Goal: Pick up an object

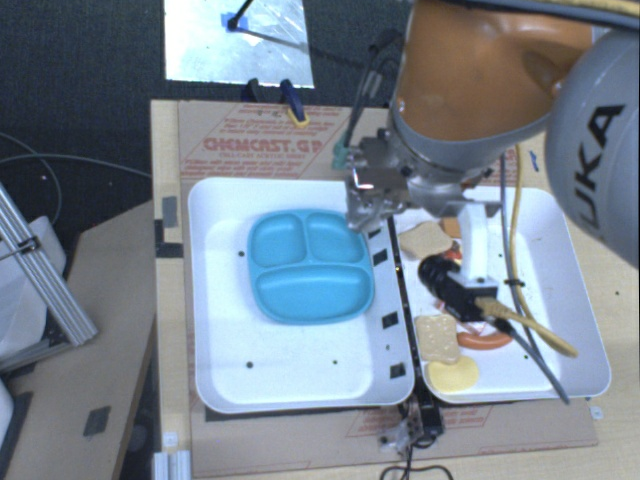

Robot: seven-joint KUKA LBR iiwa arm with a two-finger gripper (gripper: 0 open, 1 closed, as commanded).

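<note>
My gripper (366, 208) hangs over the divider between the two bins, at the upper right corner of a blue divided plate (305, 268) that lies in the left bin (225, 358). I see nothing held under it. The big orange and grey wrist covers the far part of the right bin (578, 298). In that bin lie a tan bread slice (424, 238), a square cracker (435, 336), a pale yellow disc (453, 375) and a red sausage (482, 341).
A cardboard sheet (260, 143) lies under both bins. A shiny foil square (238, 28) sits on the dark floor behind. A metal frame (35, 278) stands at the left edge. Yellow cable hangs across the right bin.
</note>
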